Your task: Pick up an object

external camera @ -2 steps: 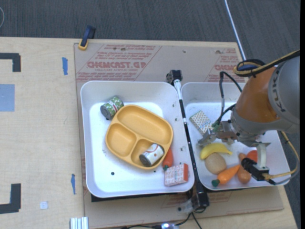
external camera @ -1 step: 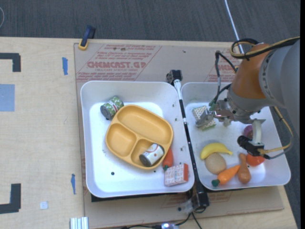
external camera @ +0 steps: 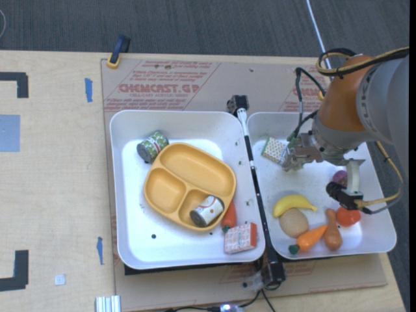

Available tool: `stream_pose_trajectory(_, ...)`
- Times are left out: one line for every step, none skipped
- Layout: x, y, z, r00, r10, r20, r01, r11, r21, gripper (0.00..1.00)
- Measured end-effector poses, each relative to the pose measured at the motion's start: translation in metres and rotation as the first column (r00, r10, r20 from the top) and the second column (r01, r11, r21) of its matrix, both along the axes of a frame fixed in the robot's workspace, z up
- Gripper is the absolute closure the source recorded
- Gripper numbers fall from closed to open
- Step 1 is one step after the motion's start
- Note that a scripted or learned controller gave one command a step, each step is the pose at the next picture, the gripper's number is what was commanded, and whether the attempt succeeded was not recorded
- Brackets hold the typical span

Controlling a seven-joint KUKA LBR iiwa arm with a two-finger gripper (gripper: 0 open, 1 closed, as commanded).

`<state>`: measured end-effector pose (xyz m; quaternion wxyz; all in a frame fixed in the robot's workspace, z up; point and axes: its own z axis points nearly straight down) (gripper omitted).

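The arm [external camera: 364, 103] reaches in from three o'clock, wrist bent down over the right bin [external camera: 383, 239]. Its gripper [external camera: 296, 158] (finger state: cannot tell) hangs beside a patterned packet [external camera: 275, 150] at the bin's ten o'clock corner.

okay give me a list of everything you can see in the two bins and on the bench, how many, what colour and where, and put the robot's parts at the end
Bins: 2, white, side by side on the bench.
Divided tray: 1, yellow, middle of left bin.
Can: 1, green label, left bin, at the tray's upper left.
Small can: 1, white and brown, lying in the tray's lower compartment.
Box: 1, red and white, left bin's lower right corner.
Patterned packet: 1, white-green, right bin, upper left.
Banana: 1, yellow, right bin centre.
Potato-like piece: 1, tan, below the banana.
Carrot: 1, orange, right bin's lower edge.
Clamp: 1, blue and yellow, bench top left.
Arm: 1, grey with orange band, over the right bin.
Gripper: 1, grey, beside the packet.
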<state>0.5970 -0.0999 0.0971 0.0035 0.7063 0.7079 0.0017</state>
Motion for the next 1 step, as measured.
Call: stream_pose_trajectory(-0.0001, 0.0001, -0.0002, 1.000, 0.000, 0.000, 0.000, 1.000, 0.000, 0.00)
